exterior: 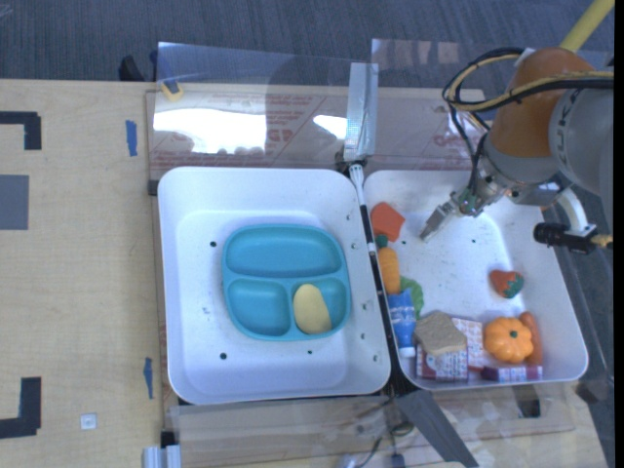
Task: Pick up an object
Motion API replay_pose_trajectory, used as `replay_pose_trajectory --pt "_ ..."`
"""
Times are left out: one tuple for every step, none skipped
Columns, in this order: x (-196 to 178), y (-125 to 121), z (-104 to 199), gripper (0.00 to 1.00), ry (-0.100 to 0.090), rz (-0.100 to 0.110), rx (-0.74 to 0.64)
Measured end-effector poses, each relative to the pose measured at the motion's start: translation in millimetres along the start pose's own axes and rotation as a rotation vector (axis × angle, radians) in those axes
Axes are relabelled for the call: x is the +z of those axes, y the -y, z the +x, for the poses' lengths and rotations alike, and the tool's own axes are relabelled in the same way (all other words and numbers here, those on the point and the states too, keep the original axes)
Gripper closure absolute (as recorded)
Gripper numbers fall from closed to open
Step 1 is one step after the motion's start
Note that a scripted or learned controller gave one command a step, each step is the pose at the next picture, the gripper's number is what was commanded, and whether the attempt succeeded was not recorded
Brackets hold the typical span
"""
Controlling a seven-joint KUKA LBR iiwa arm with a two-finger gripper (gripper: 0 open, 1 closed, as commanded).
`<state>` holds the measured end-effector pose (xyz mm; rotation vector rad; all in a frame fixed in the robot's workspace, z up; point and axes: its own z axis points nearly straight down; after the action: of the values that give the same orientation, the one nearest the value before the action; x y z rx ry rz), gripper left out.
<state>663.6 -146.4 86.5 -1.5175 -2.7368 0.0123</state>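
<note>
My gripper [441,218] hangs low over the upper middle of the right bin [565,291], above bare white floor, and I see nothing held in it. An orange-red block [387,219] lies just to its left by the bin's left wall. A strawberry [506,283] sits lower right of the gripper. A small orange pumpkin [509,339] and a slice of bread [441,332] rest on a red and white box [458,363] along the front wall.
An orange carrot-like piece [389,269], a green item [410,293] and a blue tube [402,322] line the right bin's left wall. The left bin [185,261] holds a blue divided plate [278,256] with a yellow lemon [311,308] in it.
</note>
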Motion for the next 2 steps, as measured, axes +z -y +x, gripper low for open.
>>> replay_pose_trajectory --pt "-10 2 -3 0.00 0.001 -0.002 -0.117" --pt "0 -6 25 0.00 0.009 -0.009 -0.184"
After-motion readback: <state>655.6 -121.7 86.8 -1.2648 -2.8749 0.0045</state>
